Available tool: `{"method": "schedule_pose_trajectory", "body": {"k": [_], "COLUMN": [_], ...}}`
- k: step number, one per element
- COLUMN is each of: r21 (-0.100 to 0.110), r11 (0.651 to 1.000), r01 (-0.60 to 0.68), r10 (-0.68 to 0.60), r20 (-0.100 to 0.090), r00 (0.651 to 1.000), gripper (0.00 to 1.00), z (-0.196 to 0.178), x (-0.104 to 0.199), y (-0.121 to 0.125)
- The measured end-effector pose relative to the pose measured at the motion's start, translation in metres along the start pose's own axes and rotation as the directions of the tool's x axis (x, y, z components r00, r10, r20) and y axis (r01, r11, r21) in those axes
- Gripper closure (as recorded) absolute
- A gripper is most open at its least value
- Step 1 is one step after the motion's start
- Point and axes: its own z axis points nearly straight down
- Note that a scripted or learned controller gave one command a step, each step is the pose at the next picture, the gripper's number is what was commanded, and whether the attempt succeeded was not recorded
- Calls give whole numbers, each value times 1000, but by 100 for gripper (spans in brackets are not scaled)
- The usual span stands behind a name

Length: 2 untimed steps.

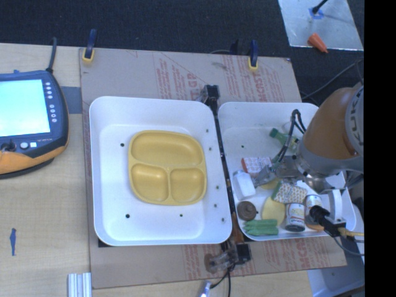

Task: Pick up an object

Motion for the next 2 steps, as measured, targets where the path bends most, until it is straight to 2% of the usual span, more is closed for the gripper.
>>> {"method": "schedule_pose_trajectory", "body": {"k": [2], "r21": [6], "r11": [1000], "r01": [-3], "r10": [3], "r20": [-3], "r00": [1000], "gripper": [0], "z": [1], "x": [-73], "y": [135]}}
